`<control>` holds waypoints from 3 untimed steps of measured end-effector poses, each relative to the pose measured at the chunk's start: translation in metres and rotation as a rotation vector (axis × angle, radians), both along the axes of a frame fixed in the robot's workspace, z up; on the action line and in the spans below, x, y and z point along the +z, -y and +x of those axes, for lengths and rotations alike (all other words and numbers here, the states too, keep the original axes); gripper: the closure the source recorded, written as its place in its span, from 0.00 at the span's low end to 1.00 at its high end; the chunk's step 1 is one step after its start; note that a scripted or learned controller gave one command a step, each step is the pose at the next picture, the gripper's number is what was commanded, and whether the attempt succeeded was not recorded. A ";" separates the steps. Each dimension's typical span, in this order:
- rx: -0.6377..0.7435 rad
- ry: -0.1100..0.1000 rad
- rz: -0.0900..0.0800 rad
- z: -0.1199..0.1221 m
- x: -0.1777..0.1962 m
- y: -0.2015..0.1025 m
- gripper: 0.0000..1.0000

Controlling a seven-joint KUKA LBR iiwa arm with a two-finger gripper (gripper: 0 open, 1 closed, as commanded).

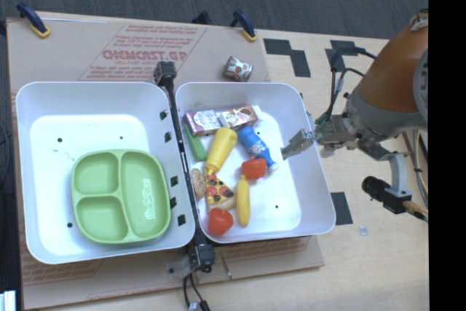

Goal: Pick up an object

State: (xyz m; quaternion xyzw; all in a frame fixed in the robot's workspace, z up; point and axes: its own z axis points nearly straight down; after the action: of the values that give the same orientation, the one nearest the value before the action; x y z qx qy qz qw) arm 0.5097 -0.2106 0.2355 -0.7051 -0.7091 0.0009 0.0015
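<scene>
While the grey KUKA arm (389, 95) with its orange band reaches in from the right, its two-finger gripper (298, 142) hangs over the right rim of the right-hand shallow white bin (309, 189). Whether the fingers stand apart or together cannot be told from above; nothing shows between them.

Left of the fingers, inside that bin, lies a cluster of toy foods. Nearest is a blue plastic bottle (255, 143), lying slantwise, with a round red tomato-like piece (254, 169) touching its lower end. Further left a yellow squeeze bottle (219, 148) lies tilted beside a thin green stick-shaped piece (196, 144) along the bin's left wall. Above them rest two flat printed snack packets (220, 118). Below the fingers and to the left lie a yellow banana-shaped piece (242, 203), a pizza-slice toy (216, 192) and a second red round piece (220, 221).

Well to the left of the fingers, the other white bin (44, 109) holds a pale green three-compartment plastic tray (120, 194). Above and left of the fingers, outside both bins, a small crumpled printed carton (238, 68) sits on a brown cardboard sheet (95, 40).
</scene>
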 end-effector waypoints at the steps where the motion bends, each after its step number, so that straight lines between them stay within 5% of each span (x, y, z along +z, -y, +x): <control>1: -0.002 0.014 -0.003 0.032 -0.113 0.002 0.00; 2: 0.002 0.013 -0.004 0.032 -0.102 0.002 1.00; 3: 0.002 0.013 -0.004 0.032 -0.102 0.002 0.00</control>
State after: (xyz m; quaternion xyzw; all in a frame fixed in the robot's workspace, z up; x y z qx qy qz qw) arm 0.5419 -0.2123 0.1332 -0.7045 -0.7097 -0.0021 -0.0043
